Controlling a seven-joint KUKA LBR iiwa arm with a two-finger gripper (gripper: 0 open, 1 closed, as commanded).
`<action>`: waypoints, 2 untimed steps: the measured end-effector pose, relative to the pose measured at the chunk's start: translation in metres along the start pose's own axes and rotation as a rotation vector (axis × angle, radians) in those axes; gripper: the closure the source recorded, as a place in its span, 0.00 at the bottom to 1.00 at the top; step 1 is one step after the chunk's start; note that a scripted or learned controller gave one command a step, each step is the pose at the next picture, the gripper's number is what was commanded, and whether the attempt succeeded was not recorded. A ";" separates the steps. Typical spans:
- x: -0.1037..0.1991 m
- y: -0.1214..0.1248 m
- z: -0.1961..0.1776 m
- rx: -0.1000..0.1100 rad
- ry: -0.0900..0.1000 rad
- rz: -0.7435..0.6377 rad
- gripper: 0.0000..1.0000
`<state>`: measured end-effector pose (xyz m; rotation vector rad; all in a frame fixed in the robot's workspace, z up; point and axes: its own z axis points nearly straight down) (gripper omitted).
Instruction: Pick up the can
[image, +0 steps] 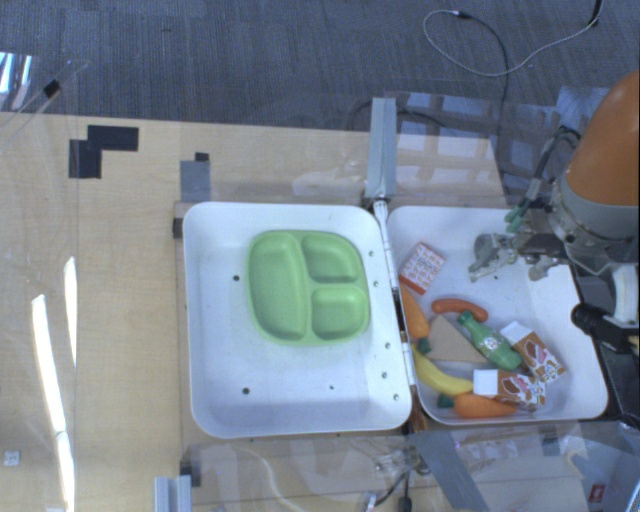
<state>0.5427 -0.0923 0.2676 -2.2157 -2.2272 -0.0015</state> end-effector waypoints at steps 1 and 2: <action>0.027 -0.035 -0.001 -0.001 0.000 -0.171 0.00; -0.021 0.002 -0.033 -0.002 -0.001 -0.069 0.00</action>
